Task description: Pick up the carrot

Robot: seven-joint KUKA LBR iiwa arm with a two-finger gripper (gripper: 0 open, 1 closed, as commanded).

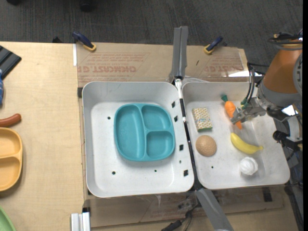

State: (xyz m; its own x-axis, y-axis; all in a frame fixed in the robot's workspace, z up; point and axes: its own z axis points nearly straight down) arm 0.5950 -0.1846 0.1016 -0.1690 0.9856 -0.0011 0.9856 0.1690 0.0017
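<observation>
In the right white plastic bin, the small orange carrot with green top lies at upper centre, long axis running upper left to lower right, green end upper left. The gripper touches its lower end; its opening cannot be judged. Nearby: yellow banana, patterned sponge block, tan egg-shaped object, white ball.
</observation>
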